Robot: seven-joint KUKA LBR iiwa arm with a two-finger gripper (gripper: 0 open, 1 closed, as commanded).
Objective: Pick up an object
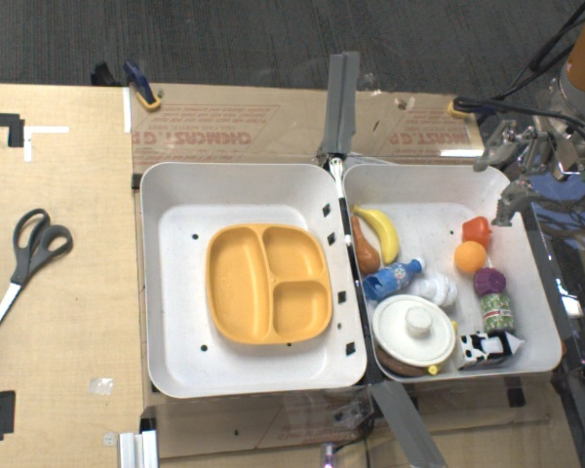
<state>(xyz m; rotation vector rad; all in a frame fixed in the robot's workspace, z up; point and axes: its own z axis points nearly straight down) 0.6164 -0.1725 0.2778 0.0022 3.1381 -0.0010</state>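
Arm's metal gripper [512, 198] hung over the right white bin's [424, 195] far right corner; nothing sat between its fingers, and whether they were open or closed could not be told.

The pickable objects lay in that bin: a yellow banana [380, 230] beside a brown pear [365, 249]; a blue plastic bottle [394, 278]; a white lidded pot [414, 330]; an orange ball [471, 256] under a red pepper [476, 230]; the left white bin [166, 261] held a yellow divided plastic plate [269, 283].

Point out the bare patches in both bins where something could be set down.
Right bin: bare floor along the back wall, behind the banana and red object; its front half is crowded. Left bin: only margins around the yellow tray.
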